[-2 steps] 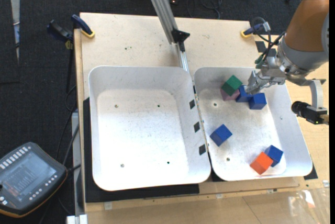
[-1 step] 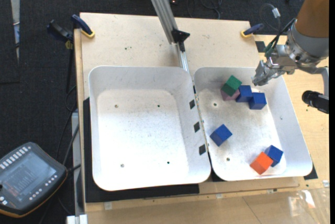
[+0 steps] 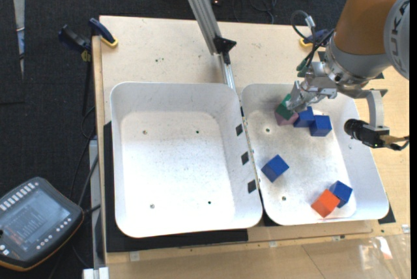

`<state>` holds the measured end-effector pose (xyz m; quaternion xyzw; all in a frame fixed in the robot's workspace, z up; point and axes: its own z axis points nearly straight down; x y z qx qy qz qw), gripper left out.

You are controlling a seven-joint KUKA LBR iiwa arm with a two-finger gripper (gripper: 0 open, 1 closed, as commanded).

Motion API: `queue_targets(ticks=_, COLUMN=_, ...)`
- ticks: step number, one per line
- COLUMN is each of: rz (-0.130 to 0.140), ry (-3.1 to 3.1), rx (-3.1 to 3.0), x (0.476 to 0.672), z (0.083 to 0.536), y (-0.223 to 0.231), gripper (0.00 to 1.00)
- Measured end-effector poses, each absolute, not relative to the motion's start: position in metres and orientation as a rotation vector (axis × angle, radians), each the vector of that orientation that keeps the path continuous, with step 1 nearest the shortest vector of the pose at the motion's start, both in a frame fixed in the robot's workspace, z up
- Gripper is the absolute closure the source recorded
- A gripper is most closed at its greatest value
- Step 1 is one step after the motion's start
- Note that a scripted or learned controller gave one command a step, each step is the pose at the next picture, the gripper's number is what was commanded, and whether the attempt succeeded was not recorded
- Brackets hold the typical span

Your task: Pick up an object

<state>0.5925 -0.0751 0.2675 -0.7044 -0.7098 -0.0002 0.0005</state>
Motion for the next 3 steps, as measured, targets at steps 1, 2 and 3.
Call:
queue_targets(ticks=1, rz=0.0, ry=-2.229, rx=-2.212, x=0.58, z=0.262, y=-0.03, gripper=1.0)
queue_targets(ticks=2, rz=-0.001, ry=-2.23, rx=-2.212, x=0.578, z=0.259, y=0.015, gripper=1.0)
queue_targets(ticks=3, rz=0.001, ry=-2.229, rx=-2.209, x=0.579, z=0.243, y=0.075, gripper=1.0)
